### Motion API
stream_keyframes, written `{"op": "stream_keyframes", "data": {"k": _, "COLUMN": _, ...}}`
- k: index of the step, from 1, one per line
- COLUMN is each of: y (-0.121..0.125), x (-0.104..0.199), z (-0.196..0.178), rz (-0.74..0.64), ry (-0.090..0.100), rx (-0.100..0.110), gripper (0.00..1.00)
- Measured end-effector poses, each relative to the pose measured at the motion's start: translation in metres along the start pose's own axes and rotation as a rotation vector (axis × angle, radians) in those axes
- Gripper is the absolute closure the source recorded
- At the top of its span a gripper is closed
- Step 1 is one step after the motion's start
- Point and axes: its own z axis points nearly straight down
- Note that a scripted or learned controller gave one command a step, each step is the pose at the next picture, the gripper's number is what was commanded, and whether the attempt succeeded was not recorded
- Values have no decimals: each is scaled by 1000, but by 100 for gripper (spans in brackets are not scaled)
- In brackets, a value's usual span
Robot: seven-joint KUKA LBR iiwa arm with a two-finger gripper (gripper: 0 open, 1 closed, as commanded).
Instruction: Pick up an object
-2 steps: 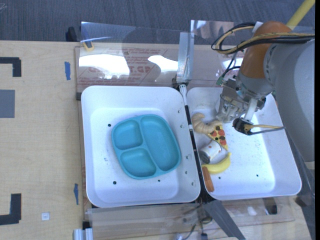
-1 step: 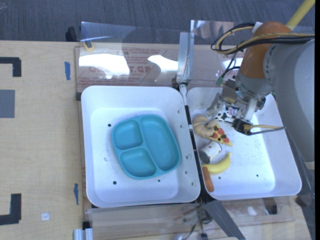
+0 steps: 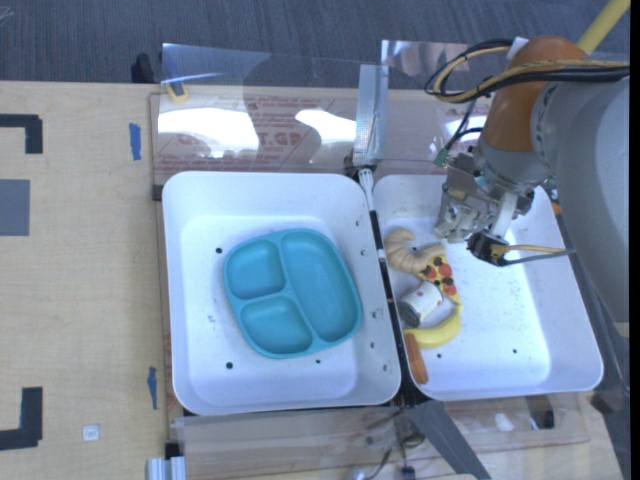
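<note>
While the arm (image 3: 560,118) reaches in from the right, its gripper (image 3: 462,230) hangs over the far half of the right bin (image 3: 530,353), just beyond the cluster of objects; whether it is spread or pressed together cannot be told, and nothing is seen pinched in it.

Right bin, near its left wall, a tight cluster:
- croissant (image 3: 402,249), tan, at the far end
- small item with red and orange spots (image 3: 438,270), just beside the croissant
- white and grey object (image 3: 423,303), touching the banana
- banana (image 3: 440,330), yellow, curved
- hot dog (image 3: 416,357), orange-brown, nearest the front edge

Left bin (image 3: 200,218):
- blue divided plate (image 3: 291,291), three compartments, lying flat near the middle

Bench (image 3: 70,298): pale wood, bearing both bins side by side.
</note>
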Motion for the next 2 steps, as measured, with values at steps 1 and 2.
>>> {"op": "stream_keyframes", "data": {"k": 1, "y": 0, "x": 0, "z": 1, "rz": 0, "ry": 0, "rx": 2, "gripper": 0}}
{"op": "stream_keyframes", "data": {"k": 2, "y": -19, "x": -41, "z": 24, "rz": -82, "ry": 8, "rx": -75, "gripper": 0}}
